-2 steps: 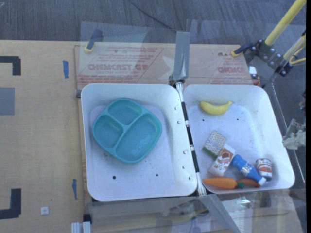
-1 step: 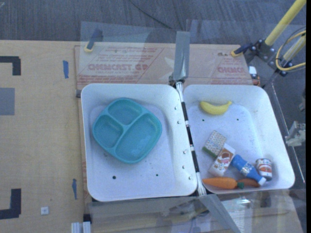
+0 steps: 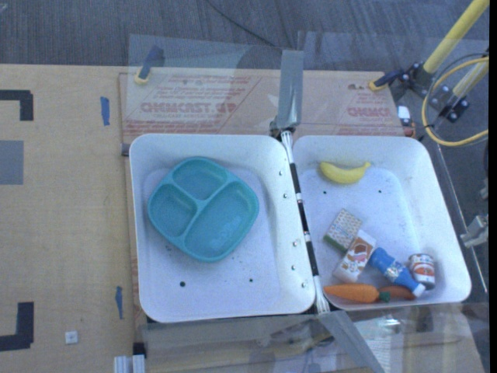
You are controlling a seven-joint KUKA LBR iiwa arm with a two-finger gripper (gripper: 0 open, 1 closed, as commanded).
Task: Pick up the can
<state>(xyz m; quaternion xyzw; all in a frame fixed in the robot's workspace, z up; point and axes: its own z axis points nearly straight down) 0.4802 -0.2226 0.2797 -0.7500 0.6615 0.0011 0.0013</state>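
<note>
Clearly, 2 white bins fill the middle of the frame: the left bin (image 3: 155, 286) holds a teal divided plate (image 3: 203, 207). The right bin (image 3: 435, 177) holds a banana (image 3: 344, 171) near its top, then 2 small cartons (image 3: 356, 256), a blue bottle (image 3: 396, 270), a carrot (image 3: 353, 293) and the can (image 3: 422, 270) at lower right. The gripper's state cannot be told.

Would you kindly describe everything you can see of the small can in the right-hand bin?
The small can with a white and red label sits in the right white bin, at its near right corner, close to the right wall. It looks metallic, with a dark silvery top rim, and seems to stand roughly upright, though it is too small to be sure. A blue bottle with a white cap lies just to its left, its capped end touching or nearly touching the can. Nothing grips it.
</note>
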